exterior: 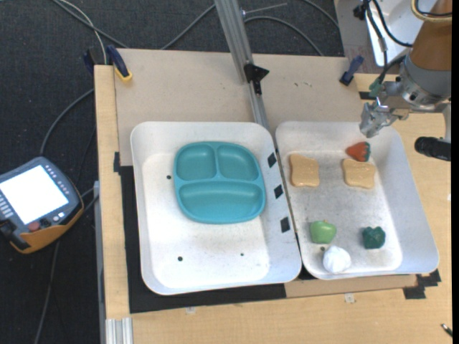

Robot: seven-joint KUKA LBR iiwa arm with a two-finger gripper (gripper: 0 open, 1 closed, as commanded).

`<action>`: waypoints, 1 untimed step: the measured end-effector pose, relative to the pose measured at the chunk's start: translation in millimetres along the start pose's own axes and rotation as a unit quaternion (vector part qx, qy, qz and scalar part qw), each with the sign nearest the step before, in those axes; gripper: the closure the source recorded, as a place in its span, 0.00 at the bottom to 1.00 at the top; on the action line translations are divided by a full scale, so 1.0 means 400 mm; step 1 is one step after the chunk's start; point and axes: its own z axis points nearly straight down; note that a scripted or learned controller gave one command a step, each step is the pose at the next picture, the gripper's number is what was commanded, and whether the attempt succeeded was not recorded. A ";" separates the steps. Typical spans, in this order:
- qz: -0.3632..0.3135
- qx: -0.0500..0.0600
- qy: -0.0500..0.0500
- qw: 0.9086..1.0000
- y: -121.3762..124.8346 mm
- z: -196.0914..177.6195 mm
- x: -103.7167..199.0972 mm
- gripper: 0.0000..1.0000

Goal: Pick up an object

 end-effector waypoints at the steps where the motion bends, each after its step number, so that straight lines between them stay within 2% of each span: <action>1: 0.000 0.000 0.000 1.000 0.005 -0.116 0.000 1.00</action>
